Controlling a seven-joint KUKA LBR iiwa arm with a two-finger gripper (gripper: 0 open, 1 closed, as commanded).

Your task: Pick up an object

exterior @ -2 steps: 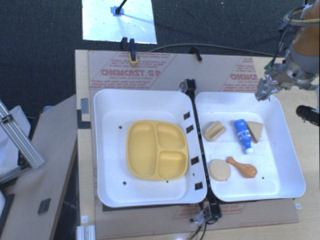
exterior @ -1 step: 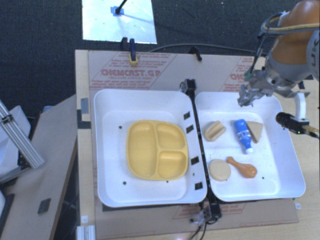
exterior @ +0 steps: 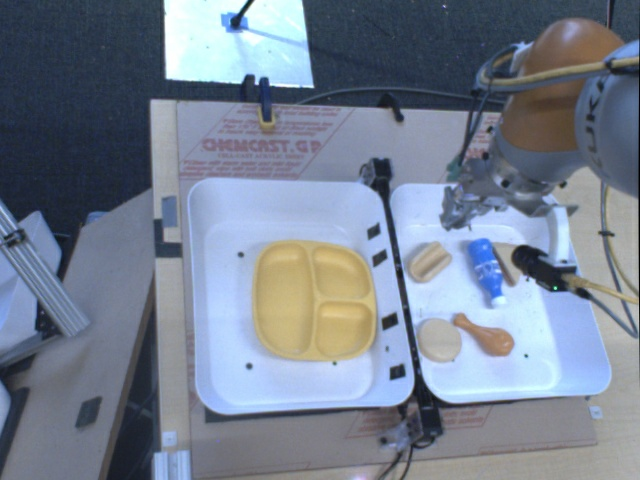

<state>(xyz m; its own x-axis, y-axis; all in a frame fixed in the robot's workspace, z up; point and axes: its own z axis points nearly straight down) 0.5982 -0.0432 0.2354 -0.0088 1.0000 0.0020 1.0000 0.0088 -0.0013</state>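
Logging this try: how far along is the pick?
Done: the gripper has reached the right bin and sits over its back edge. In hand: nothing visible between its fingers. Left: the whole grasp and lift. The hot dog bun, blue bottle, drumstick and round cookie all lie on the bin floor. The yellow tray sits in the left bin.

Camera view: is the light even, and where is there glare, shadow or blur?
Camera view: light is fairly even and soft; glare washes out the shiny sheet at top; the yellow tray casts faint shadow; the gripper looks slightly blurred, the bin rims sharp.
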